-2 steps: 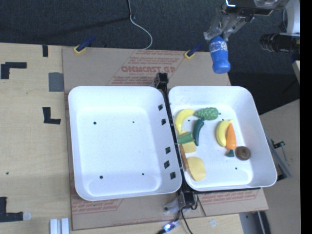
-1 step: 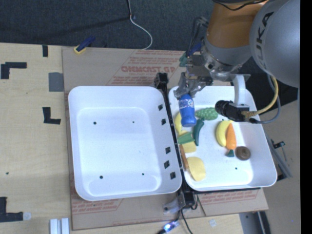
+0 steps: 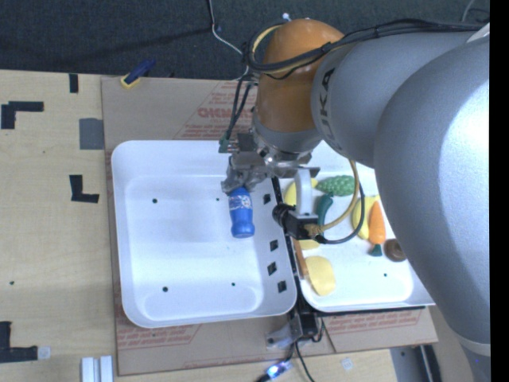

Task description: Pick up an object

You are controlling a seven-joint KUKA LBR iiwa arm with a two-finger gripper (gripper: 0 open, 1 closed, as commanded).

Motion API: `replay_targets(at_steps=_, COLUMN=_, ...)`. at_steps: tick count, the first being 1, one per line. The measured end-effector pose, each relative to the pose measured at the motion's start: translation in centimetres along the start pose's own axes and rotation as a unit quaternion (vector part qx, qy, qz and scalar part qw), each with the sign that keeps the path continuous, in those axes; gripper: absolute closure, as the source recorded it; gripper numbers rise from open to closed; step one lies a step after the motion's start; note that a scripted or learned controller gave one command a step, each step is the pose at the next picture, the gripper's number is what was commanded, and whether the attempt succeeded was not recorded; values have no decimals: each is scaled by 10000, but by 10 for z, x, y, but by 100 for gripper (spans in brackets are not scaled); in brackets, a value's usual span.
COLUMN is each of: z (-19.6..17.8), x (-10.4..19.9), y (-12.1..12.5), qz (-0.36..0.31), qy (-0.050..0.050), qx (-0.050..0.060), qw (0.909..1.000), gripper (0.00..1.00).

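Nearest us, on the tabletop [image 3: 48, 237], the shallow white left bin [image 3: 135, 213] lies beside the shallow white right bin [image 3: 374, 289]. In the right bin we see a pale yellow rounded object [image 3: 321, 274], an orange carrot-shaped piece [image 3: 376, 223] and a green bumpy object [image 3: 337, 185], all partly cut off by the grey arm. Farther back, the hand [image 3: 238, 188] is clamped on a small blue bottle [image 3: 241, 213] hanging over the left bin; its fingers are hard to make out.
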State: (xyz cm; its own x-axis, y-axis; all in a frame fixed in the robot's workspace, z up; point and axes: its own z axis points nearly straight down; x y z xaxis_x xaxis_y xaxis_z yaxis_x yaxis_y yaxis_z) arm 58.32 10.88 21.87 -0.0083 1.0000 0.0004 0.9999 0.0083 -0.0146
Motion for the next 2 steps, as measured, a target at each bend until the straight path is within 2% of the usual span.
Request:
replay_targets(at_steps=1, z=0, x=87, y=-105, qz=-17, qy=3, qx=-23, qw=10000, gripper=100)
replay_targets(at_steps=2, z=-152, x=96, y=-99, qz=18, qy=33, qx=-142, qw=9999, gripper=100)
